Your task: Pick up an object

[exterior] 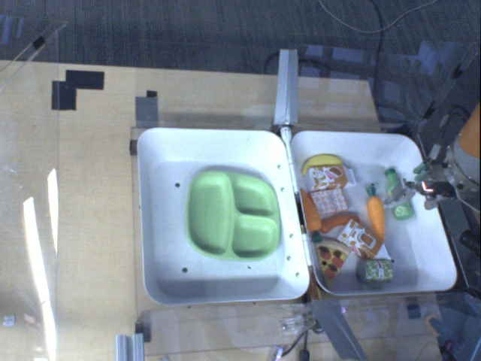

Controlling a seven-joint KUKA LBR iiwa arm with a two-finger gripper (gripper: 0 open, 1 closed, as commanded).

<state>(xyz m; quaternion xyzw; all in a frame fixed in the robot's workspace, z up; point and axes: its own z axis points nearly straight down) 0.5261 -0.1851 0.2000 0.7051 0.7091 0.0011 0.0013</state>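
**Arm at right bin's edge, toys piled in right bin**

You see the bench with two white bins side by side. The left bin holds a green divided tray, nothing else on it. The right bin carries the clutter: a banana at the top, a printed packet just below it, another packet under that, a sausage, a third packet, a pizza slice near the front left corner, a green-grey block at the front, a carrot upright-ish mid-bin. The arm comes in at the right edge. The gripper sits over the bin's right side, near a small green bottle and a green lump; you cannot tell whether its fingers are spread or pressed together, too small and blurred. Nothing visibly pinched.
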